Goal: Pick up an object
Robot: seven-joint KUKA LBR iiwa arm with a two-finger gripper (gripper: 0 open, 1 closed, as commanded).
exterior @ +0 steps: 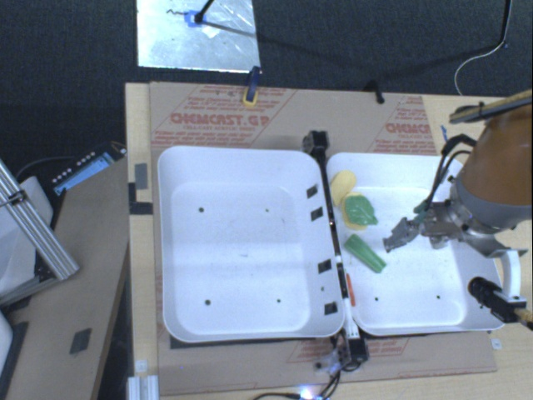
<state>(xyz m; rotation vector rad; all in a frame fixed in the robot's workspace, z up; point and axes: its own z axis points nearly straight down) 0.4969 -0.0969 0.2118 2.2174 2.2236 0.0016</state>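
On the bench, two shallow white bins sit side by side on a printed cardboard sheet [225, 117]. Far left, beyond the bench edge, stands a metal frame [33, 232] with a blue-and-black strip [83, 170] near it. The left bin [179, 169] has a bare floor marked by a few small dark dots. A black divider with clips [326, 223] runs between the two bins. Just right of it, inside the right bin [400, 322], three things cluster near the left wall: a pale yellow piece [341, 184] at the top, a light green lump [360, 212] touching its lower edge, and a darker green stick [366, 253] lying at a slant just below. Further right, the gripper [398, 237] hangs over the bin floor, near the stick's right side but apart from it; whether its jaws are spread or closed cannot be told, and nothing is seen held. The arm [500, 177], grey with an orange-brown band, enters from the right edge. At the top, a shiny metal plate [179, 23] lies on dark carpet.
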